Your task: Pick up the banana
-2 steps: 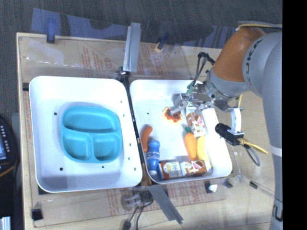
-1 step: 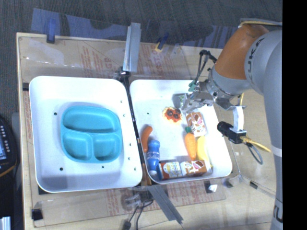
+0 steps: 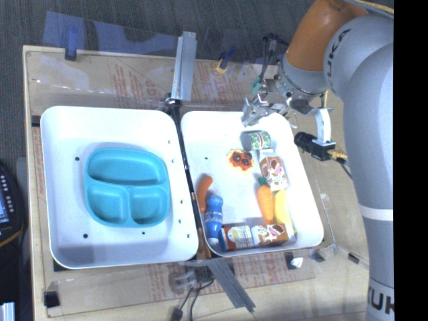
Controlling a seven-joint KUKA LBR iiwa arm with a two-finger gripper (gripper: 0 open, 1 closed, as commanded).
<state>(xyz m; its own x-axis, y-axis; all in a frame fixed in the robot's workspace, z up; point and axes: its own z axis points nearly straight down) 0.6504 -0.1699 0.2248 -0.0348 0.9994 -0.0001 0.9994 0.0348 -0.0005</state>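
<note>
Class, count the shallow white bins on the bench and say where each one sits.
2. One shallow white bin sits left, holding a blue divided tray; the other sits right, beside it, holding the small items.

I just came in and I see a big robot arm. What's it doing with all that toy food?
The arm's end effector is up at the far edge of the right bin, near a small green can. It is after the banana, which lies untouched near the front beside a carrot. The left bin has a blue divided tray in it.
</note>
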